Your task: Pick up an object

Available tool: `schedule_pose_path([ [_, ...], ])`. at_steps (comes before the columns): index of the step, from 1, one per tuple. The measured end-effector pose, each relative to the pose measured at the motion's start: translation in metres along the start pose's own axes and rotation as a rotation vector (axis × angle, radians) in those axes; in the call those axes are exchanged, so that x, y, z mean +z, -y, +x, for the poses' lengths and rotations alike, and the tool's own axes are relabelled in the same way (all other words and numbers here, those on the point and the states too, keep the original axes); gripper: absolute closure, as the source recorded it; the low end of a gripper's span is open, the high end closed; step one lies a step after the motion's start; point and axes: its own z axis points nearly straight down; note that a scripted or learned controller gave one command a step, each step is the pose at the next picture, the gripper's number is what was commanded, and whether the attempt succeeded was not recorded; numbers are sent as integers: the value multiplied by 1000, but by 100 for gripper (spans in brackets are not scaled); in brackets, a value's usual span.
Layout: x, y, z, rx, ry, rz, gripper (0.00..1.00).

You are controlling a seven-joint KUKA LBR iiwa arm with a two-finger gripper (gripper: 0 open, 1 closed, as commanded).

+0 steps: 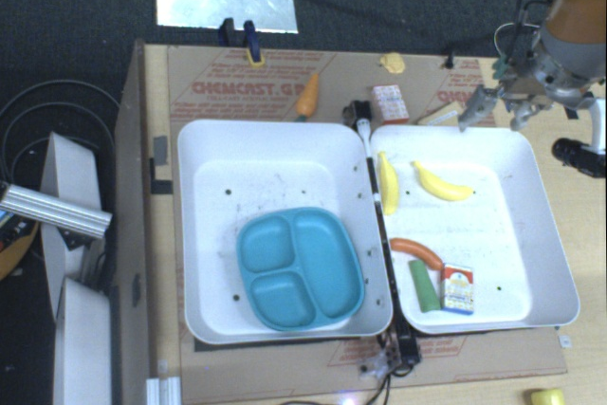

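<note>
— Hovering over the far right corner of the right bin, the gripper looks released: its two fingers stand apart with nothing between them.

— So which object would you go for?

— The curved banana, I'd judge. It lies in the back half of the right bin, nearest the gripper, well clear of the walls. It looks like a light plastic toy, stiff and smooth, so it may slip or roll; pinching across the thick middle of the curve seems safest.

— And the other yellow one?

— A second banana, straighter, lies right along the bin's left wall. A finger would hardly fit between it and the wall.

— Count the rest for me.

— In the right bin: two bananas, one orange sausage-like piece, one green stick and one small red-and-white carton, the last three close together near the front. The carton is probably light card, easy to crush. The left bin holds one blue divided plate with three compartments.

— Outside the bins?

— On the table, one carrot-like piece, one small box and one yellow lump.
</note>
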Motion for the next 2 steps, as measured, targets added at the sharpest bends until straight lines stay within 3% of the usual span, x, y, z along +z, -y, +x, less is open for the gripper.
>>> schedule_pose_path([
  [1,104,-21,-3,-2,0,1,0],
  [2,188,-13,3,-2,-1,4,0],
])
